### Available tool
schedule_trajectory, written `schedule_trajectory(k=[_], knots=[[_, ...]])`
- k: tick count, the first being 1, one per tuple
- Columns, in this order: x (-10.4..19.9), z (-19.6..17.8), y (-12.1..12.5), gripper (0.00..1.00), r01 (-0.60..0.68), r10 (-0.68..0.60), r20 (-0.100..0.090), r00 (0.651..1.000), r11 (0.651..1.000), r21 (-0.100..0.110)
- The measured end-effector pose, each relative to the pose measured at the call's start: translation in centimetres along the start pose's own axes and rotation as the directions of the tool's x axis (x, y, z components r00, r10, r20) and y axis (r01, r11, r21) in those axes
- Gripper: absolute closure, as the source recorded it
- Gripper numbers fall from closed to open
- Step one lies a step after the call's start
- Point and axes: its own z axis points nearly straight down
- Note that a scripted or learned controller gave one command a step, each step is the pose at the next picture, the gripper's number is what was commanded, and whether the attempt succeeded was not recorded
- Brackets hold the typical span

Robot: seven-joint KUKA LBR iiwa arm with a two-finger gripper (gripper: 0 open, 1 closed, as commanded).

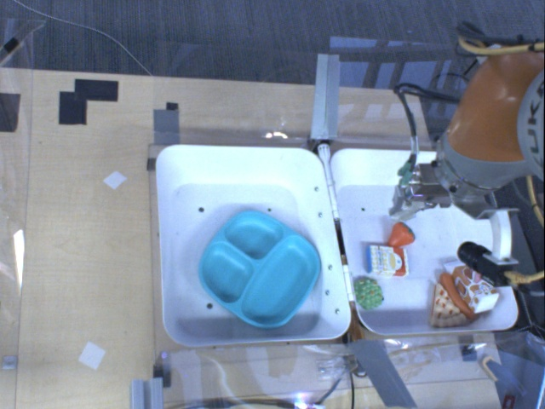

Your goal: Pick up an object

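Gripper [407,201] over far side of right bin [366,173], just above orange toy [401,234]; finger spacing cannot be told; blue plate [259,267] in left bin [183,177].

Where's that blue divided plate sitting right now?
The blue divided plate lies in the left white bin, toward its front and centre, across the divider from the right white bin that holds the small toy foods.

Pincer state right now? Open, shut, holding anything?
Pincer: cannot be told. It hangs in the right bin, just above the orange toy, with nothing seen in its grip.
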Motion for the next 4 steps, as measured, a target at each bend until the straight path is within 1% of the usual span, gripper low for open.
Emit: schedule_trajectory(k=[1,2,3,4], knots=[[0.0,0.0,0.0,0.0,0.001,-0.001,0.0,1.0,1.0,0.001],[-7.5,10.5,1.1,0.0,0.194,-0.194,-0.001,0.981,0.981,0.003],[-10.1,16.1,2.9,0.0,0.196,-0.196,0.003,0.981,0.981,-0.005],[-10.1,14.9,3.1,1.0,0.197,-0.197,0.006,0.98,0.98,-0.01]])
